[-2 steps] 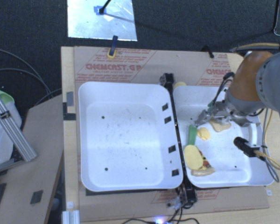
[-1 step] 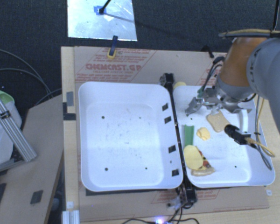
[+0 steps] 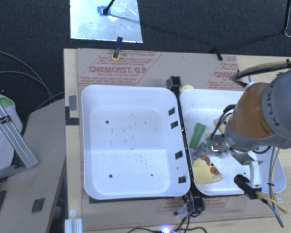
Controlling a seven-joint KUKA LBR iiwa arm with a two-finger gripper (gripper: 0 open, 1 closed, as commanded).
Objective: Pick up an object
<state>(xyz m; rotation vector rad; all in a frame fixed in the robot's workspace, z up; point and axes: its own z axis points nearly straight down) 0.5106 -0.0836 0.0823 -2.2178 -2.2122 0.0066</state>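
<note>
In the right bin [image 3: 208,98] a green stick-shaped object [image 3: 198,134] lies near the left wall. A pale yellow soft object with red spots [image 3: 206,171] rests at the bin's front left. My gripper [image 3: 207,147] hangs low between these two, just above the yellow object and right of the green one. The arm's orange band [image 3: 250,113] and grey wrist cover the middle of the bin. A small yellow thing [image 3: 186,88] sits on the rim at the far left corner of this bin.
The left bin [image 3: 131,140] is a bare white tray with a few dark specks. A black divider with clips [image 3: 180,130] runs between the bins. Cables [image 3: 271,198] trail by the right bin's front right corner.
</note>
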